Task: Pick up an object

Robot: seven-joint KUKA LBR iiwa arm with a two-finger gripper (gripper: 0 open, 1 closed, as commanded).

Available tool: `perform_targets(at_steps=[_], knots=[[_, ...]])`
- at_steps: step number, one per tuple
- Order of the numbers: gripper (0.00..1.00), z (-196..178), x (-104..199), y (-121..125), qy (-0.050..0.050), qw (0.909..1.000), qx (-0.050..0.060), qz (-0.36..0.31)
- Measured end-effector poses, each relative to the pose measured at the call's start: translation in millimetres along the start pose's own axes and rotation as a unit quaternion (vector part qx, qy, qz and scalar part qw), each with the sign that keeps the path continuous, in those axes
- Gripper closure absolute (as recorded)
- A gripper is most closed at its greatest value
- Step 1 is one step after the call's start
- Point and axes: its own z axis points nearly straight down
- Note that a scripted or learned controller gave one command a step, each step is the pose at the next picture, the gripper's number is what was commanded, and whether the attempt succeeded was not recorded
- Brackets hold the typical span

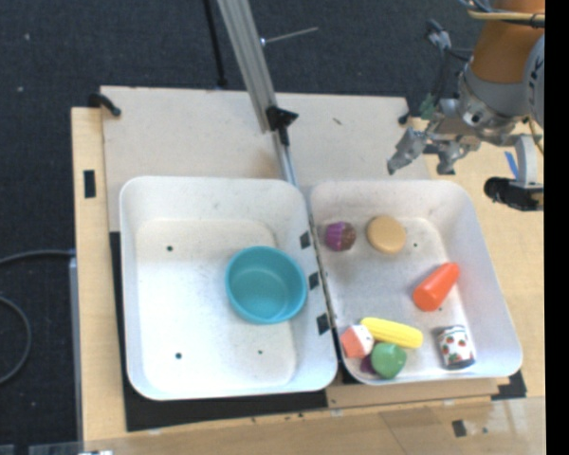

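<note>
The arm [504,50] reaches in at the upper right, and its end effector [425,152] hangs over the surface [185,131] just beyond the far rim of the right bin [488,254]. Its two fingers are spread apart, with nothing between them.

The right bin holds all the small items. Near the far wall lie a purple ball [339,236] and, beside it, a tan disc [387,234]. An orange cone [436,285] lies tilted toward the right wall. Along the near wall sit a yellow banana [392,332], a red-and-white piece [357,340] touching its left end, a green piece [388,360] just below it, and a small can [454,346] on its right.

In the left bin [171,254], a blue bowl [266,284] sits upright near the right wall. A metal post [251,60] rises slantwise from behind the bins.
</note>
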Motion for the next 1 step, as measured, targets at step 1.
perform_targets(at_steps=[1], knots=[[0.00,-0.1,-0.7,-0.2,-0.001,1.0000,0.000,0.000]])
